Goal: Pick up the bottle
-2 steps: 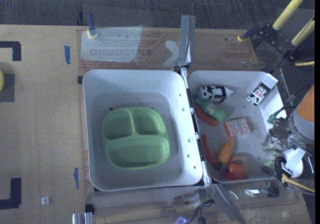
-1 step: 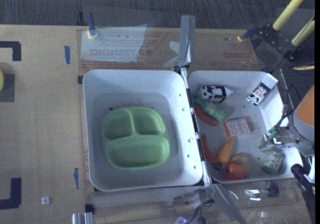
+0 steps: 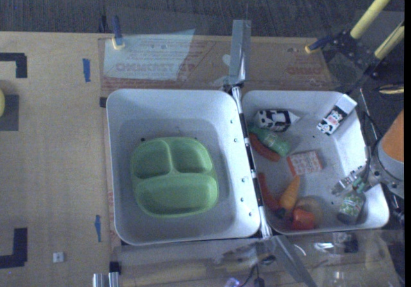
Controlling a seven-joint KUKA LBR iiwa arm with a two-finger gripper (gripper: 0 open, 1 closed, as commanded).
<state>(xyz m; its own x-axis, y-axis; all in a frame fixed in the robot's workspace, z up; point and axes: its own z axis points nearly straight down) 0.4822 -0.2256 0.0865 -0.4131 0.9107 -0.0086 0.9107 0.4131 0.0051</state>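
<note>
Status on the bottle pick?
Tool low at right bin's near-right corner. Green bottle lying by the divider, untouched. Carrot, card between them.

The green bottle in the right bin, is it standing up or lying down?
Lying down. The green bottle rests on its side on the right bin floor, lengthwise beside the black-and-white toy.

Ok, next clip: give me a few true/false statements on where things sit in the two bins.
1. The green tray lies in the left bin. True.
2. The bottle stands upright in the left bin. False: it lies on its side in the right bin, near the divider.
3. The gripper is over the right bin's near right corner. True.
4. The carrot lies on the green tray. False: it lies in the right bin.
5. A small carton leans at the right bin's far wall. True.
</note>
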